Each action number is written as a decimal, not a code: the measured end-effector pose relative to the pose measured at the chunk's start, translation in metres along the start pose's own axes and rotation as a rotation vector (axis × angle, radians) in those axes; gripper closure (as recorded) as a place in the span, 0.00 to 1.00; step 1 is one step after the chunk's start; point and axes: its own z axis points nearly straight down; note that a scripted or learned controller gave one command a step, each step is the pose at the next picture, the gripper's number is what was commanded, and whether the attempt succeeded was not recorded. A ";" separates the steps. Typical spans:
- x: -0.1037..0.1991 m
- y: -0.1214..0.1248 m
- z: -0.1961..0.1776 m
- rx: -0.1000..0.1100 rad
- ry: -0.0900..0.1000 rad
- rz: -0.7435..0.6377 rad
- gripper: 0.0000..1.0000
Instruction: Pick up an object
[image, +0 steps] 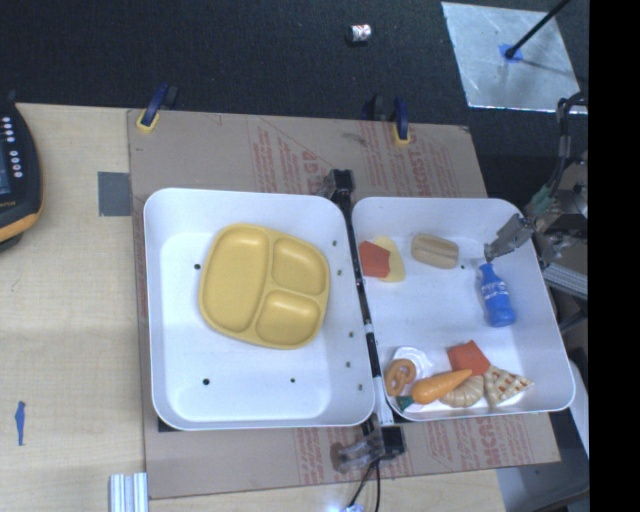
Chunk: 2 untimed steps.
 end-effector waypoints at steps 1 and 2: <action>-0.027 0.028 0.159 0.013 0.003 0.001 0.00; -0.036 0.014 0.185 0.004 0.001 0.001 0.00</action>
